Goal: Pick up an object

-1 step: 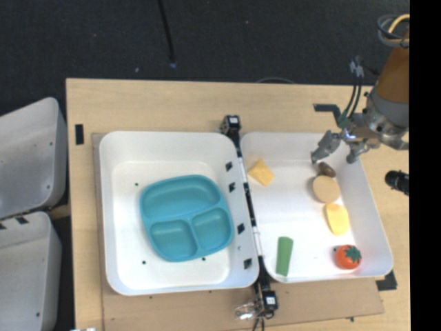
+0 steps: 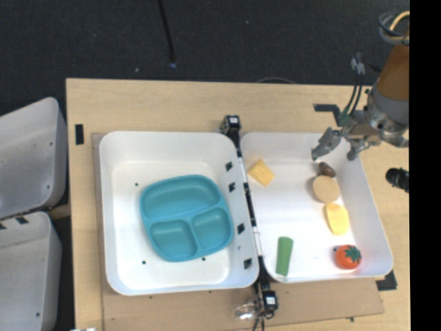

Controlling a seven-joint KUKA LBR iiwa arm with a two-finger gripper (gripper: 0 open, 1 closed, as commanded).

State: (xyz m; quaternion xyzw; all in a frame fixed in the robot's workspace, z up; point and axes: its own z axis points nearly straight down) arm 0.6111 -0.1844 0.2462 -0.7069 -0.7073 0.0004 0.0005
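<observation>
Nearest the camera, along the right bin's [image 2: 372, 205] front edge: a green stick [image 2: 284, 255], blocky and matte, lying lengthwise near the divider; a tomato [image 2: 347, 256], round, glossy red with a green stem cap, in the front right corner. Both look like moulded plastic play food.

Mid bin: a yellow block [image 2: 337, 218], rounded and smooth, just behind the tomato. Touching or nearly touching its far end is a tan oval [image 2: 326, 188], potato-like and dull. A small dark brown piece [image 2: 326, 169] sits just beyond the oval. Near the divider, well apart from this column, lies a cheese wedge [image 2: 260, 173], pale yellow and flat-faced.

The left bin [image 2: 114, 185] holds a teal tray [image 2: 186, 216], three compartments, smooth plastic, set at a slant. Probably a drop target rather than a pick.

Far right: the gripper [image 2: 337, 145] hangs over the right bin's back right area, above and just beyond the brown piece. Jaws stand apart, nothing between them. The arm leans in from the right, wrist tilted.

Judgement: approach phase, no grasp made. The open spread and position suggest the brown piece or the oval as the candidate. The three close-set items risk a nudge or a double contact; the smooth rounded shapes may slip.

Both bins rest on a pale wood surface [image 2: 172, 105].
</observation>
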